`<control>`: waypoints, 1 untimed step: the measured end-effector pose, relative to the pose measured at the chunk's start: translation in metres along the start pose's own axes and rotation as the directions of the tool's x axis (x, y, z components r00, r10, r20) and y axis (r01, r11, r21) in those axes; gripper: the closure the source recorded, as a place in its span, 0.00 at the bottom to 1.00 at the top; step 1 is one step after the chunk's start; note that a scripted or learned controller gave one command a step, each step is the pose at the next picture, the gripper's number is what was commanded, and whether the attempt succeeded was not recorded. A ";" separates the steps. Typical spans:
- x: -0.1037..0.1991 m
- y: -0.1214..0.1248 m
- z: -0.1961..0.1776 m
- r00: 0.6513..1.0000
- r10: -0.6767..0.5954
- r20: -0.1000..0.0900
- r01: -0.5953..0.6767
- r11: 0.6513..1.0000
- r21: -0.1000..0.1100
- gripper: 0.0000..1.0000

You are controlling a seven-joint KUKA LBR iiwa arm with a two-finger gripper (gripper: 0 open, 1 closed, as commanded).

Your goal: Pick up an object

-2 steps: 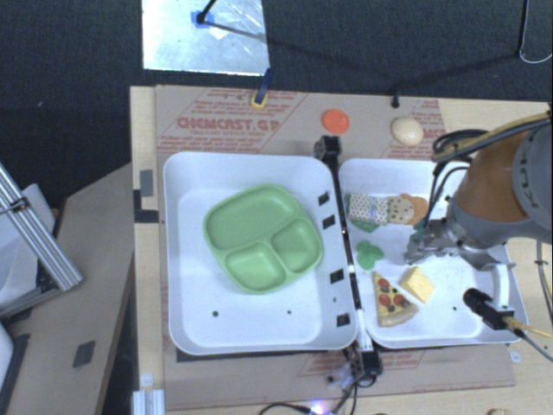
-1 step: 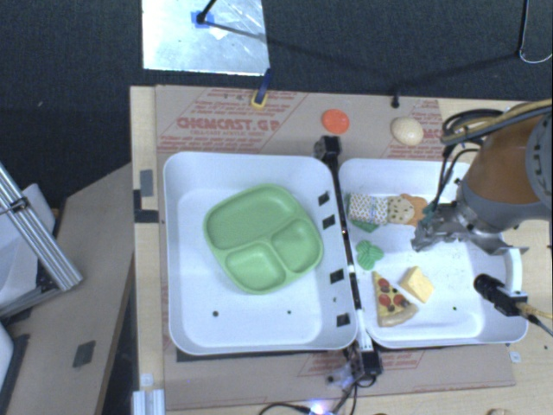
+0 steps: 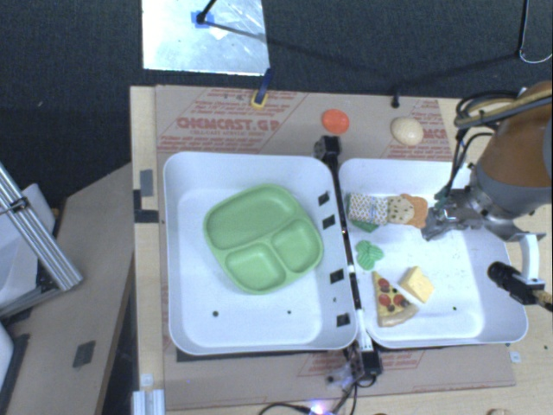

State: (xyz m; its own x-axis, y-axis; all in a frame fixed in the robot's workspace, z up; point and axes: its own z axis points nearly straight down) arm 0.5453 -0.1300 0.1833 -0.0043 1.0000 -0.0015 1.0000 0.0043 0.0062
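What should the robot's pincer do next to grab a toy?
Probably a small drop and slide toward the cookie-shaped toy. The pincer hovers right beside that toy in the right bin, closer to it than to the cheese wedge or pizza slice lying farther down. Nothing shows between its fingers yet.

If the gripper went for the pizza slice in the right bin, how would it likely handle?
The pizza slice lies flat and looks like a thin toy wedge, so it is probably light and stiff, and unlikely to roll. Its low profile may make it slide under a push. The cheese wedge beside it could get nudged.
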 end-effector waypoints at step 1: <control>0.000 0.002 -0.044 1.000 -0.001 0.000 0.001 1.000 -0.001 1.00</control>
State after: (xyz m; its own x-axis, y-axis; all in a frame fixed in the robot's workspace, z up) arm 0.5472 -0.1302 0.2273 -0.0048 1.0000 -0.0015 1.0000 0.0048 0.0069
